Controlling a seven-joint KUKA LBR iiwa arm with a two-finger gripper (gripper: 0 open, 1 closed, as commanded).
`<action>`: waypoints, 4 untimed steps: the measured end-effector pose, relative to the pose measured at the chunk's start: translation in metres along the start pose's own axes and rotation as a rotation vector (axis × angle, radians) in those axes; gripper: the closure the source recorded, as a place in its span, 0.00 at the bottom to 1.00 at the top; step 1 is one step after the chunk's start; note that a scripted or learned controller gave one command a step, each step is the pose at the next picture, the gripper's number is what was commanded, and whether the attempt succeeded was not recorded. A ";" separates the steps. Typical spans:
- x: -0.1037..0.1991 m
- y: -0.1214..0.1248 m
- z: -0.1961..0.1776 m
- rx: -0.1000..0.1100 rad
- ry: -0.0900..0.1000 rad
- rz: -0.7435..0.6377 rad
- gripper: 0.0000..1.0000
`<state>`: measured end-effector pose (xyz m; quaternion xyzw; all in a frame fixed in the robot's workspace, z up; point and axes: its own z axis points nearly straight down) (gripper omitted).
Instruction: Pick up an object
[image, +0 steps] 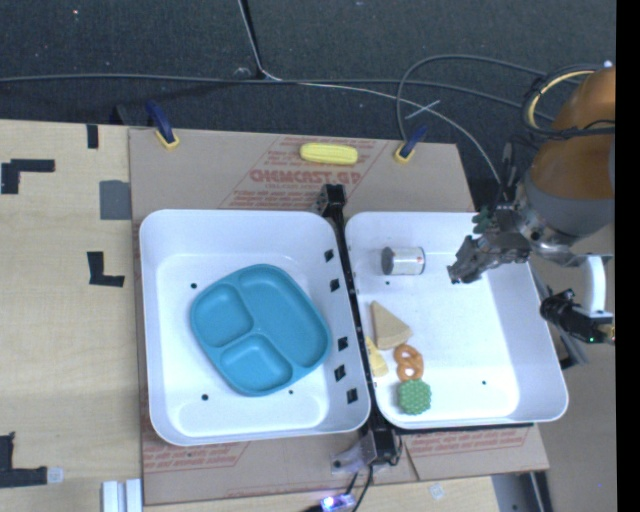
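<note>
**A:** What lies around the gripper (468, 268) in the camera view?

**B:** Two shallow white bins side by side on a brown cardboard sheet (290, 175). The left bin (160, 300) holds a blue plastic tray (260, 328) with three compartments and rounded corners, lying flat and turned at a slant. A yellow banana-shaped toy (328, 154) rests on the cardboard beyond the bins, and two clamps with blue handles (160, 125) pin the sheet's far edge.

**A:** And the things to pick?

**B:** All in the right bin (520, 370). A small cylinder (403, 261), grey with a dark end, lies on its side in the far left part, to the left of the gripper and apart from it. Nearer, along the left wall, a tan wedge (389, 325) sits just beyond a brown pretzel (408, 360), with a knobbly green ball (414, 397) nearest of all. A pale yellow piece (375, 358) lies against the divider beside the pretzel.

**A:** Anything blocking them?

**B:** Nothing lies on top of them; the wedge, pretzel and ball crowd close together.

**A:** The gripper itself?

**B:** Dark, hanging over the bin's far right part, with nothing visible in it. How wide it stands I cannot tell.
</note>
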<state>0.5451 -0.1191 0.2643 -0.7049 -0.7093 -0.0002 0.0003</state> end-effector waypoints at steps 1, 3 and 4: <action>0.055 -0.003 -0.003 0.000 0.000 0.000 1.00; 0.156 -0.010 0.008 0.002 0.000 0.000 1.00; 0.214 -0.011 0.013 0.002 -0.001 0.001 1.00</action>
